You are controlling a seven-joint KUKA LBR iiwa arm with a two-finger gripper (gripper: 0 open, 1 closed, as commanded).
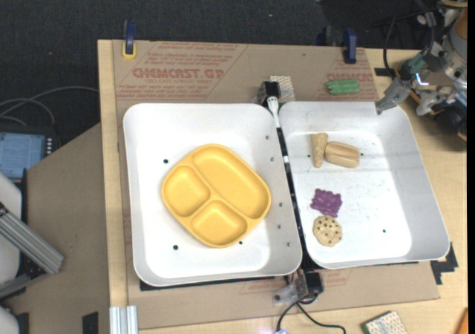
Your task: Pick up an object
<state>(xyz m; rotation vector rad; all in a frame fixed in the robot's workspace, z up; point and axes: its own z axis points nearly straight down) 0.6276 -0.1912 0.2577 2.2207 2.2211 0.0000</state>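
1. Gripper [387, 100] hangs over the right bin's [415, 199] far corner; its opening can't be told.
2. Bun [342, 154] touches cone [318, 148]; a grab could nudge either away.
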